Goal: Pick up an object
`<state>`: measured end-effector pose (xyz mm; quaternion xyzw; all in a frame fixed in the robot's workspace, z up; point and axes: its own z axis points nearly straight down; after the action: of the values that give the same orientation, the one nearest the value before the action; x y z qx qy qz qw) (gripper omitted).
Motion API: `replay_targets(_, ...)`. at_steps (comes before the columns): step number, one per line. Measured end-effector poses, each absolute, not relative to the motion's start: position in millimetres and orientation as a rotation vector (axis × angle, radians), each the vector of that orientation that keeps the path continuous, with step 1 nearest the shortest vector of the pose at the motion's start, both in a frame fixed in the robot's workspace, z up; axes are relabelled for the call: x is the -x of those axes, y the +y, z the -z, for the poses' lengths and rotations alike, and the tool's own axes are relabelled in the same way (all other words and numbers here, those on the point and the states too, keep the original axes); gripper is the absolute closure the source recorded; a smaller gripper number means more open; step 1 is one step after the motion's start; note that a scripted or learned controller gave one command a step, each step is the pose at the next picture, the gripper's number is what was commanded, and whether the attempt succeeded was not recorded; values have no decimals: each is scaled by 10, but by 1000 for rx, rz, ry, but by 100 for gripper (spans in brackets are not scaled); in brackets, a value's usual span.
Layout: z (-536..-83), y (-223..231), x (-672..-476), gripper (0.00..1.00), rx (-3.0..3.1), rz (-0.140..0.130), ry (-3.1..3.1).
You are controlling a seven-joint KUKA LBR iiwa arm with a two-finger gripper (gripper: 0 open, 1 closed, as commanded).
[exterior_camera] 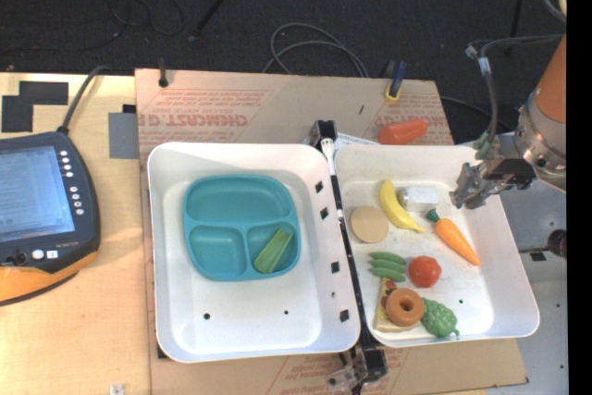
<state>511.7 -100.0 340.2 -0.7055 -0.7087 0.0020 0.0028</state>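
My gripper (470, 190) hangs over the right bin (518, 291) near its far right side, with nothing visibly held. Just left of it lie a small white block (423, 195) and a yellow banana (396, 204). An orange carrot (454, 237) lies just below the gripper. A beige disc (369, 224), green pea pods (388, 265), a red tomato (425, 271), a brown donut (404, 304) and a knobbly green vegetable (441, 319) fill the rest of this bin.
The left bin (176, 310) holds a teal divided tray (222, 227) with a green piece (273, 250) in one compartment. A red pepper (402, 131) lies on the cardboard behind the right bin. A tablet (37, 203) sits at the far left.
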Motion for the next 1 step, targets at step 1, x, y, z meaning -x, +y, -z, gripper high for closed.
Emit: replay_targets(1, -3494, -1007, -5119, 100, 2208, -9, -2225)
